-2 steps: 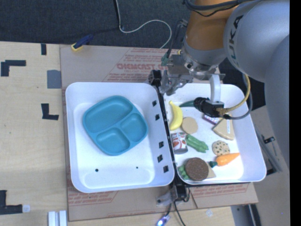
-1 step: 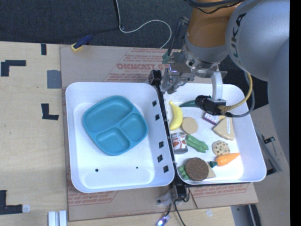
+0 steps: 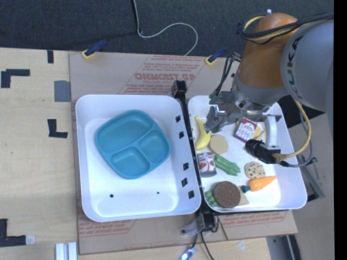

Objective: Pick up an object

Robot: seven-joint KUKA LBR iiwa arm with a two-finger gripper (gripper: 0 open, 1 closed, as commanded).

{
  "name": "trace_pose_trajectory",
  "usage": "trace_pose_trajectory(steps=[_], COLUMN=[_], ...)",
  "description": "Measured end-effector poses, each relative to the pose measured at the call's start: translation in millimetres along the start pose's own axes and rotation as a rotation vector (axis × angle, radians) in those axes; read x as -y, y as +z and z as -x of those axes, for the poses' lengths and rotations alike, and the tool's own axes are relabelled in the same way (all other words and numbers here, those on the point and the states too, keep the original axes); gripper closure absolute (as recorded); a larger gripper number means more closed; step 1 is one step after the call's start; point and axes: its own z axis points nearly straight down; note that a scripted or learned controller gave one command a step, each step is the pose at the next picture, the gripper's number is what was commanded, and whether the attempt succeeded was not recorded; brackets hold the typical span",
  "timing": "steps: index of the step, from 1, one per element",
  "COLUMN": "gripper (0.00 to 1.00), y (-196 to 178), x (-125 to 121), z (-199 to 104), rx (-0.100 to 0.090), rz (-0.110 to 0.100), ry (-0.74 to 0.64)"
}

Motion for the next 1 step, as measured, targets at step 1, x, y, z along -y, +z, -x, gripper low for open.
trace_pose_trajectory(steps=[1], gripper=[1.0], y=[-103.3], x=[-4.5], z=[-14.8], rx=[-0.003], rz=[0.018], ry=[-0.01])
